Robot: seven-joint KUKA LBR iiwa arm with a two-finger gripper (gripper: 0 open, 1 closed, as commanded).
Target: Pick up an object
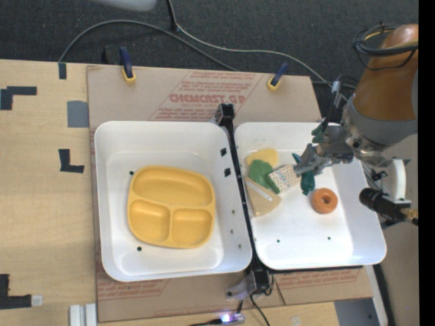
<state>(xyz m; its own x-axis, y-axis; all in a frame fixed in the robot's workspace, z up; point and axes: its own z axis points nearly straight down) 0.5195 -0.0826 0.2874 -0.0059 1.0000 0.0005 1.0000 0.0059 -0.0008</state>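
Two white bins sit side by side on a sheet of brown cardboard (204,94). The left bin (109,148) holds a yellow tray (171,206) with three sections, lying flat near the middle. The right bin (353,250) holds a small pile of things close to its left wall: a green piece (259,173), a yellow piece (266,157) just behind it, a pale tan piece (262,200) in front, and a little patterned card (284,176) that touches the green piece. An orange ring (325,200), shaped like a small donut, lies flat on the bin floor to the right of the pile and apart from it. The arm (384,94) comes in from the right over the right bin. Its claw (307,172) is low, between the pile and the ring, just beside the card. A dark green bit shows at the tips of the claw, but I cannot tell if the claw is open or closed, or if it grips anything. Two yellow clamps (128,73) pin the cardboard at its back edge, and a black cable (204,43) runs across the dark floor behind it.
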